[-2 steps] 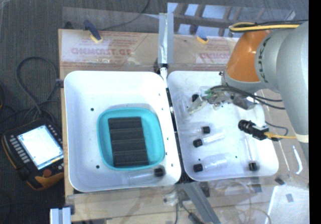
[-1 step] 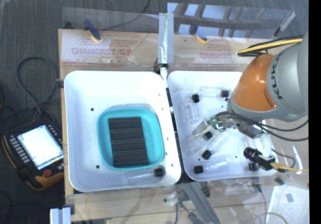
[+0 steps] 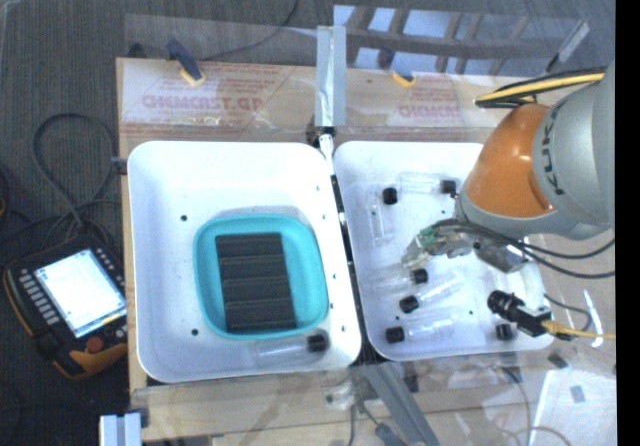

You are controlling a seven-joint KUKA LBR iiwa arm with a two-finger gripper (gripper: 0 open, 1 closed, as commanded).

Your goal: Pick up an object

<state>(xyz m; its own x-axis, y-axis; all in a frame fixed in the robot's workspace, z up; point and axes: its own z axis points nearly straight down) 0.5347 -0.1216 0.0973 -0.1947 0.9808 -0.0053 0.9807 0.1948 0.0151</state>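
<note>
Hovering over the right bin (image 3: 352, 234), the gripper (image 3: 432, 242) hides its fingers' state; I cannot tell. Clear black-capped tubes (image 3: 432, 291) lie scattered across that bin's floor beside it.

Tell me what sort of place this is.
Probably a robotics lab test cell: an arm reaches over two white bins of clear vials, a teach pendant lies on the floor, and cables trail nearby.
</note>
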